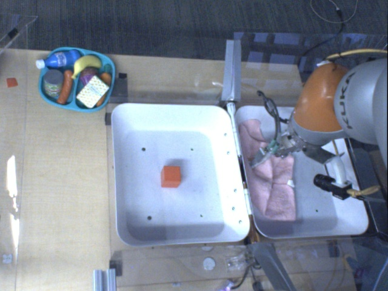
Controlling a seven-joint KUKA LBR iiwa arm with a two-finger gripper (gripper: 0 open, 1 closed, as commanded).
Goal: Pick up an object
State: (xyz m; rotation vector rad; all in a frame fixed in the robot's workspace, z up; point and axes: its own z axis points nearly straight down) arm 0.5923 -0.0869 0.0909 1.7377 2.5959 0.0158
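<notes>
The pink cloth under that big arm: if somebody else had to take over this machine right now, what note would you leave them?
Pincer: low over the pink cloth in the right bin; whether it is open or shut cannot be told from this view, so do not count on a hold.
Things: the pink cloth lies crumpled along the right bin's left side. An orange block sits alone near the middle of the left bin, far from the arm.
Done: nothing visibly lifted yet.
Left: get a firm hold on one object, probably the cloth since it is nearest, and raise it clear of the bin.
</notes>
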